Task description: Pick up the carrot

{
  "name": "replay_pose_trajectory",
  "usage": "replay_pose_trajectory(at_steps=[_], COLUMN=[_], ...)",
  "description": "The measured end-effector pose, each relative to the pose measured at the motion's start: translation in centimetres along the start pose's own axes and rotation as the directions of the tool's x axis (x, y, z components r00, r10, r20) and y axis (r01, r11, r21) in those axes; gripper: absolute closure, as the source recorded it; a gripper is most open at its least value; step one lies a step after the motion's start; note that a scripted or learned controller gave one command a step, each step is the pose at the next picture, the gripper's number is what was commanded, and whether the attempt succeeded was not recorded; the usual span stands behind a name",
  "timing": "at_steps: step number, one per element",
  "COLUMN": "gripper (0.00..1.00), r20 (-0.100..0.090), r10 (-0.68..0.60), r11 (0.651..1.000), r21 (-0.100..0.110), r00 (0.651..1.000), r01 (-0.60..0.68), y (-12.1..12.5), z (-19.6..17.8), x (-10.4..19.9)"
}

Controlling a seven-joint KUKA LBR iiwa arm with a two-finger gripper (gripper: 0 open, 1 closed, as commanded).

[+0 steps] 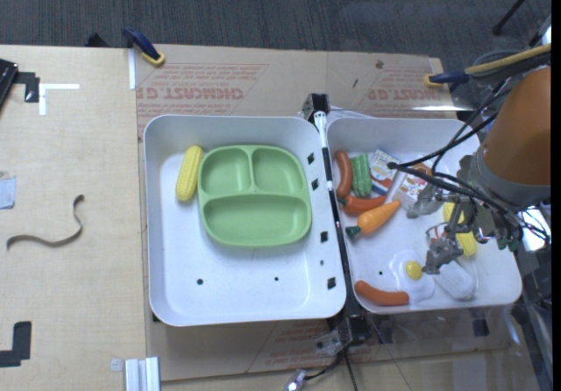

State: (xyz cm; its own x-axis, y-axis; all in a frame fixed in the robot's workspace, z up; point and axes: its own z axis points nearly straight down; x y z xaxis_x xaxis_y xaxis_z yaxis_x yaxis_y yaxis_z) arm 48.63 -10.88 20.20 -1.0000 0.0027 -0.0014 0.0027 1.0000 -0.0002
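The carrot (379, 217) lies tilted in the right bin (500, 297), leaf end toward the divider, touching a red chili (364, 202) and near a sausage (343, 174). The tool (438, 253) hangs right of the carrot, above a fried egg (410, 270), and grips nothing; how far open it stands cannot be told. A sound approach, by judgement: shift left over the carrot's thick middle, align across its axis, descend clear of the chili. Left bin (166, 293): green plate (255, 195), corn (188, 173).

Green divided plate (255, 198) and corn cob (188, 173) in left bin (245, 297); sausage (380, 295) in right bin (491, 293).
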Motion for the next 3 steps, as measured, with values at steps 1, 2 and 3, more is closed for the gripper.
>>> replay_pose_trajectory(at_steps=[1,2,3], gripper=[0.00,0.00,0.00], r20=[0.004,0.000,0.003], r10=[-0.066,0.323,0.629], r11=[0.998,0.946,0.778], r21=[0.001,0.000,0.001], r00=[0.998,0.946,0.778], r01=[0.066,-0.323,-0.629], y=[1.3,1.6,1.4], z=[11.0,11.0,10.9], x=[-7.3,-5.5,-6.9])
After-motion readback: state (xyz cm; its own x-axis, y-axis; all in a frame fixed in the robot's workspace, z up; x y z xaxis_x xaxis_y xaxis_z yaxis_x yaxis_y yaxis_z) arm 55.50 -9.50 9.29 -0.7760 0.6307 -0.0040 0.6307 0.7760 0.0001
